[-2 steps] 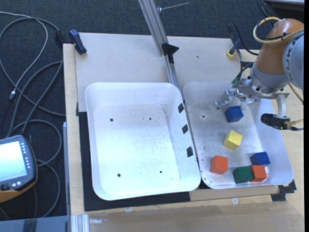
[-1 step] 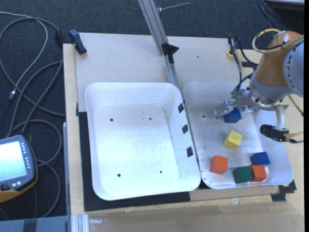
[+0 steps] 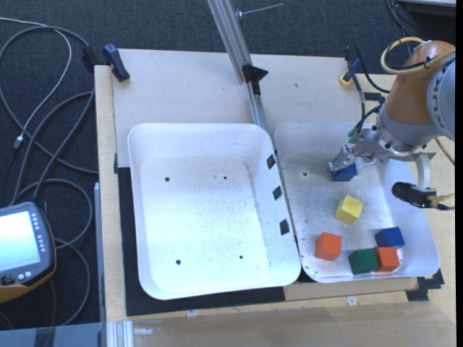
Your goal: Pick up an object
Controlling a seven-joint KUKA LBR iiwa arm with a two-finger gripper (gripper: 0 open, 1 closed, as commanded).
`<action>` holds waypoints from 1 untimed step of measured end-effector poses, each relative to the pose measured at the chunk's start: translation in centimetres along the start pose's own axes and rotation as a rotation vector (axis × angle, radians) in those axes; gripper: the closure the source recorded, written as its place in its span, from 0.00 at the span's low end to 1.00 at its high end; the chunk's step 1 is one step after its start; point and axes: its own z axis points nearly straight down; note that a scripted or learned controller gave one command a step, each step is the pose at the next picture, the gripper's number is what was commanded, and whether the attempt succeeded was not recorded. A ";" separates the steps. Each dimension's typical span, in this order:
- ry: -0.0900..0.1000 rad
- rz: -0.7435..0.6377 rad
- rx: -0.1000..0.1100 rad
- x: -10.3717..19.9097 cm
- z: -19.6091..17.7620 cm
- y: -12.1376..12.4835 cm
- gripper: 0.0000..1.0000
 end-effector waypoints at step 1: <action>0.004 -0.007 0.002 6.7 -2.9 -0.6 1.00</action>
